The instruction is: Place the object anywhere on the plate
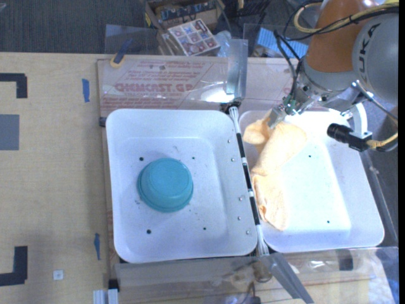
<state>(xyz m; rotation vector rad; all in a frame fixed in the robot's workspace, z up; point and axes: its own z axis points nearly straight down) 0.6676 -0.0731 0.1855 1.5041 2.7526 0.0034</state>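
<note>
A pale orange cloth (275, 170) lies stretched along the left side of the right bin (342, 195). Its upper end rises to my gripper (277, 117) at the bin's far left corner. The gripper's fingers are pinched on that upper edge, and the rest of the cloth trails down toward the bin's near left corner. The plate (166, 183) is a round teal dish in the middle of the left bin (126, 138), well to the left of the gripper. The divider between the bins separates it from the cloth.
The bins' shared rim (247, 176) runs between cloth and plate. A cardboard sheet (161, 84) and clutter lie beyond the bins' far edge. A black cable fitting (345, 135) juts from the arm over the right bin.
</note>
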